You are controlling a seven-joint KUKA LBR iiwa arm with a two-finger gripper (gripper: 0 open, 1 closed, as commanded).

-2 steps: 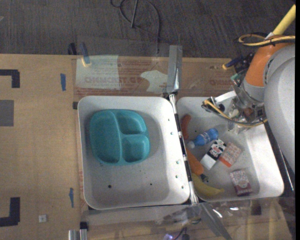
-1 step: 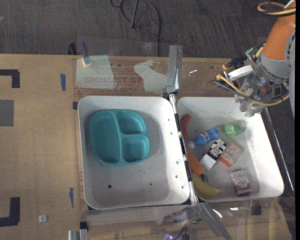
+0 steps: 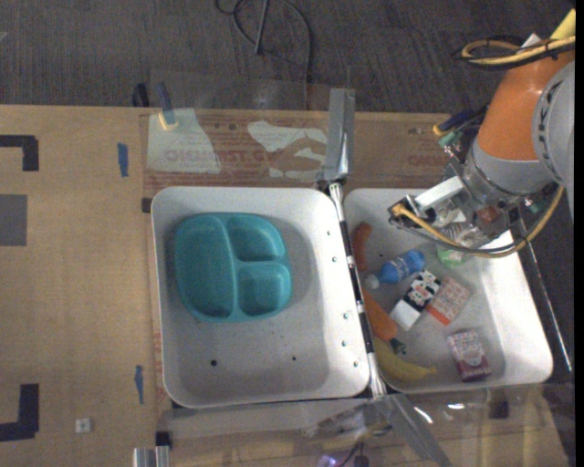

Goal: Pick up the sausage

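The sausage [image 3: 362, 244] is a short, smooth, reddish-brown link with rounded ends. It lies lengthwise against the left wall of the right bin [image 3: 525, 319], in its far half, just beside a small blue bottle [image 3: 402, 267]. At the near edge of that bin rests a yellow banana [image 3: 401, 368], and an orange carrot-like piece [image 3: 379, 316] lies between it and the sausage. Small printed packets sit in the middle of the bin, their print too small to read. The left bin [image 3: 255, 356] holds a teal divided plate [image 3: 233, 264]. Both bins are white and shallow, set on a pale brown bench [image 3: 73, 301] marked with black corner shapes and bits of blue tape. The gripper [image 3: 456, 228] hangs over the far right part of the right bin, well apart from the sausage, and I cannot tell whether it is open or closed. Beyond the bins lies a brown card [image 3: 228, 150] with pale lettering too washed out to read. Beyond it is dark carpet [image 3: 109, 46] with black cables [image 3: 265, 27].
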